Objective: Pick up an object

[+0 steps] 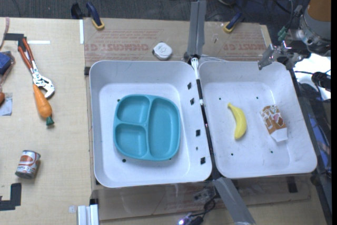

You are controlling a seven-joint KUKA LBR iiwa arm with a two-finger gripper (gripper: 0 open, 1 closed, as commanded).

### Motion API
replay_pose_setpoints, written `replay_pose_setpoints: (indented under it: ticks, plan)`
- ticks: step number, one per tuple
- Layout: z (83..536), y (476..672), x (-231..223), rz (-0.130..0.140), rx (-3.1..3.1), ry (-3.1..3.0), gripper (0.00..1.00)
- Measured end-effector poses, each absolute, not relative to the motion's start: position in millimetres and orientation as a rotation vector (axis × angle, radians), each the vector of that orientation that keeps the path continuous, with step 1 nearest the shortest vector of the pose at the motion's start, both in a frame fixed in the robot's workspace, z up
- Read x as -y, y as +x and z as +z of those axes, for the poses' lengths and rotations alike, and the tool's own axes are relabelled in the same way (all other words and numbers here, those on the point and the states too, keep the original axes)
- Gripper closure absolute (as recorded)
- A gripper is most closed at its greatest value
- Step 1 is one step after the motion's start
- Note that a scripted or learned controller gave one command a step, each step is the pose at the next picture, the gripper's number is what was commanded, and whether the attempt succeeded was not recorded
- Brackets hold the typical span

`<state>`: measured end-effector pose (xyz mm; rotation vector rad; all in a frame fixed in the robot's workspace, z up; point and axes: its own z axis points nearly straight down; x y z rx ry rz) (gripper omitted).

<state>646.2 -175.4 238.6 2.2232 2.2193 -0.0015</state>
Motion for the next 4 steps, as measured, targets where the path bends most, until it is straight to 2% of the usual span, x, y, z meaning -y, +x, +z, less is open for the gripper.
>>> replay_pose_setpoints:
  ticks: [1,2,3,4]
  plan:
    - [191.2,655.0,77.8,-0.002,-2.272,2.170,0.00]
    - [244.0,611.7,-7.5,-0.003,-2.419,2.006,0.00]
    - [190.2,613.1,-95.7,-0.006,-2.321,2.121,0.00]
    - [147.5,655.8,-178.8,-0.006,-2.078,2.357,0.00]
